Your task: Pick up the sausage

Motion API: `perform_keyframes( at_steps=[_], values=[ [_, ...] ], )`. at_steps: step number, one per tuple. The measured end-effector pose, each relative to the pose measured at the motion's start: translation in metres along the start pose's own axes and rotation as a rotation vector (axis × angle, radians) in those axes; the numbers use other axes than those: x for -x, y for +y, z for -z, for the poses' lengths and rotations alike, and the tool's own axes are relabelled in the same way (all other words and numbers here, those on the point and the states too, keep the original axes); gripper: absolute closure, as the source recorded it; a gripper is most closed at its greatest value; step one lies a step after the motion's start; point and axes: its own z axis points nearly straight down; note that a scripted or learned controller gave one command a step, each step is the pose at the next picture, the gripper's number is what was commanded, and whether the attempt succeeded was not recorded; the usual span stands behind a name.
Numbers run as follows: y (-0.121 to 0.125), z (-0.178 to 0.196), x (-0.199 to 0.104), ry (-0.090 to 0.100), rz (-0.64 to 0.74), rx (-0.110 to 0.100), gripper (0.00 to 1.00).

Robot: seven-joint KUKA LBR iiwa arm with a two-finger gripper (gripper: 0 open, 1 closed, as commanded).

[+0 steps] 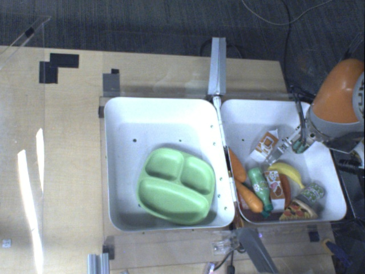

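**Crowded front, open back in right bin**

Toy food is packed along the front of the right bin (336, 170), the banana (290, 173) and carrot (249, 197) included. Bare floor is left toward its back wall.

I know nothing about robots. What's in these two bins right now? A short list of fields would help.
left bin: green divided plate
right bin: toy food heaped at the near side
sausage: dark red, partly under a packet, beside the banana
other items: two carrots, green cucumber, pizza slice
end effector: low over the right bin, near a small packet
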Motion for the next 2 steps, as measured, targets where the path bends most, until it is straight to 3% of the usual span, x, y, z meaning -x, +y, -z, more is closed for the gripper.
perform_keyframes(
  at_steps=[1,2],
  values=[
    [-0.019,-0.019,-0.065,-0.005,-0.098,0.004,0.0],
    [-0.016,-0.007,-0.063,-0.01,-0.095,0.011,1.0]
  ],
)
